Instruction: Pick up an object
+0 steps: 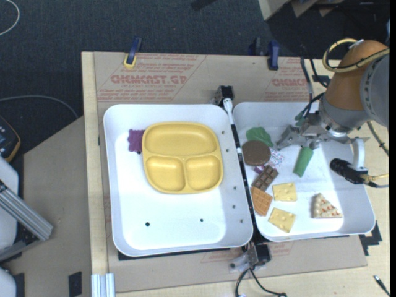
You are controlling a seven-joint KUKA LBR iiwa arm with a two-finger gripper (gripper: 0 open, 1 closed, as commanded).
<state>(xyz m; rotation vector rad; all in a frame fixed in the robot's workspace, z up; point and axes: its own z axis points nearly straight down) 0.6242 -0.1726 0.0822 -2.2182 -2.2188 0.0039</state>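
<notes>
Gripper [304, 136] jaws spread wide, holding nothing, directly above green stick [303, 161]. Stick likely light, stiff, smooth; grip it mid-length across narrow sides.

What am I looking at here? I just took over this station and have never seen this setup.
One camera looks down at a slant on a bench with two white bins. The grey and orange robot arm reaches in from the right; its gripper hangs over the right bin, just above a green stick. I cannot tell if it grips anything. That bin also holds toy food: a brown cookie, a waffle, cheese pieces and a pizza slice. The left bin holds a yellow divided plate and a purple piece.
</notes>
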